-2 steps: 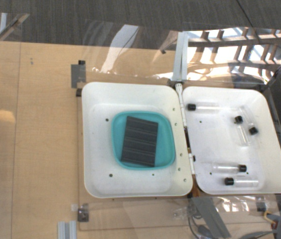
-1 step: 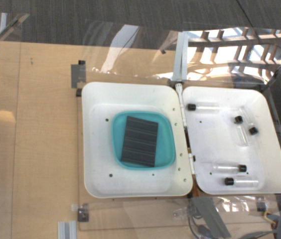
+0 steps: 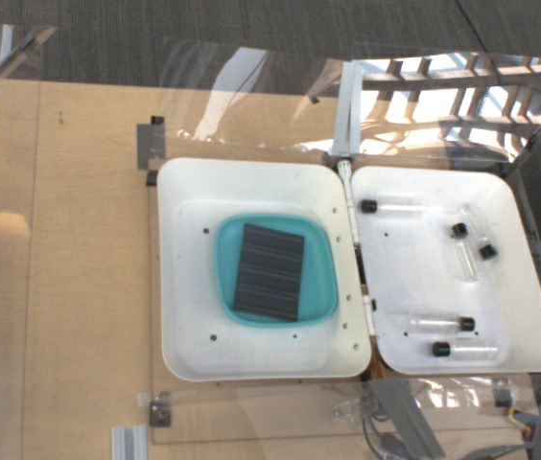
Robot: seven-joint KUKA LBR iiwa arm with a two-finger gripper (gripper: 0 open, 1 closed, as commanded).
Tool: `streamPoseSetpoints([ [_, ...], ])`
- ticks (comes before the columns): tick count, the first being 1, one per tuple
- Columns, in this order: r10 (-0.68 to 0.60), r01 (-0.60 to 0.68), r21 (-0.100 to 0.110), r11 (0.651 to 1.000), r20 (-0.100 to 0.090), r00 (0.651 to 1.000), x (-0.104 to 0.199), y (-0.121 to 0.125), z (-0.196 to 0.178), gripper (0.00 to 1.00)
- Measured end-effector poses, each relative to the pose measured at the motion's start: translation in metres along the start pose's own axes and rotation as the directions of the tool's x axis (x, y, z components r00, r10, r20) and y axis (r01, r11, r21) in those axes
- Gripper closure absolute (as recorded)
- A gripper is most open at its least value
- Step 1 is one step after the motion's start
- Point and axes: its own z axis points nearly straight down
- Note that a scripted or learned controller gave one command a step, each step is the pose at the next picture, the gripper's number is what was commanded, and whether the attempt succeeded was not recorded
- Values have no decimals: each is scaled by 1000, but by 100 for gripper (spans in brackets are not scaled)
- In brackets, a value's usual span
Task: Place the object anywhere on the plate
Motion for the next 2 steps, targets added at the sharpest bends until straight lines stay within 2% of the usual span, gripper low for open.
streamPoseSetpoints([
  [2, -1, 1, 0, 1000, 0, 1000, 0, 0, 0, 0],
])
